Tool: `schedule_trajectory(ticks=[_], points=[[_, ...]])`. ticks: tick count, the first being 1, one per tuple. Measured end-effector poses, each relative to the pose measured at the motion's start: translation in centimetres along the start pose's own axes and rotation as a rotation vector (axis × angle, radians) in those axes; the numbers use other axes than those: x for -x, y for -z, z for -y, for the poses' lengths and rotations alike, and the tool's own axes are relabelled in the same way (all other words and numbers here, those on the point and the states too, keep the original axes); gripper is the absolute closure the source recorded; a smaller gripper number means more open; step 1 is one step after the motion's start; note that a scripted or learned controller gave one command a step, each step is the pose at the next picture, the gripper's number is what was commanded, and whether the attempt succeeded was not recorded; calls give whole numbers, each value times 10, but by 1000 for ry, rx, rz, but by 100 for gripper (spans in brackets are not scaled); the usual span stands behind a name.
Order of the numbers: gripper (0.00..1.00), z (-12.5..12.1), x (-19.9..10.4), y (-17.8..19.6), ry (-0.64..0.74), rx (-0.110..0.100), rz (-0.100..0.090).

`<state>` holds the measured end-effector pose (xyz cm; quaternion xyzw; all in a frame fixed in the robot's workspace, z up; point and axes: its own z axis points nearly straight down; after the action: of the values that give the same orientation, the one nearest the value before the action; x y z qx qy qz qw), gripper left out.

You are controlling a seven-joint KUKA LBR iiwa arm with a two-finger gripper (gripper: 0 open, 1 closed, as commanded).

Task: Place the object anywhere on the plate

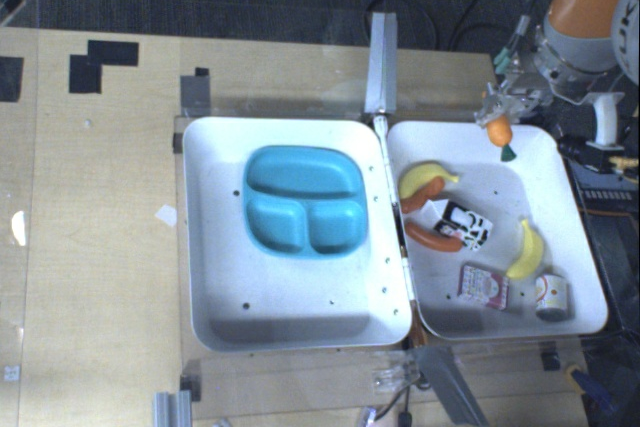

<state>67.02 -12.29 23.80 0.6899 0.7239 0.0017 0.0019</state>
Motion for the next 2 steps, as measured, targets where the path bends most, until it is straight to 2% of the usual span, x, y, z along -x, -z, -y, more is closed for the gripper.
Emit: schedule_trajectory(ticks=[1,2], points=[[100,7,-74,-30,-143,-1,-1],[100,49,-150,-36,2,-1,-1]])
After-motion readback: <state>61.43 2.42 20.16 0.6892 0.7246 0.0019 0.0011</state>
